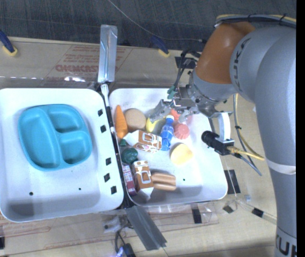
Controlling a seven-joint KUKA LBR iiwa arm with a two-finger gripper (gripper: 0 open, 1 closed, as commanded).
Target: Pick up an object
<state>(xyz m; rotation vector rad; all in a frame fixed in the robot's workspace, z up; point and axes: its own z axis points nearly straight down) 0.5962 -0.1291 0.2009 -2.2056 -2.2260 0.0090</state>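
Note:
The right bin [208,183] holds a pile of toy foods. An orange carrot [120,121] lies by its left wall, with a tan round piece [135,119] beside it. Near the middle are a yellow piece [151,125], a blue bottle [166,133], a pink-red piece [182,130] and a pale yellow round [181,153]. A small printed carton [149,141], a dark green piece [129,155], a second carton [141,174] and a hot dog [163,181] lie toward the front. My gripper [168,109] hangs low over the bottle and the yellow piece, at the pile's back edge.
The left bin [13,197] holds a blue divided tray [56,134]. A raised divider [112,143] with black clips separates the bins. The arm's grey and orange wrist [222,58] covers the right bin's back right corner. A black cable fitting [214,141] juts over the bin's right side.

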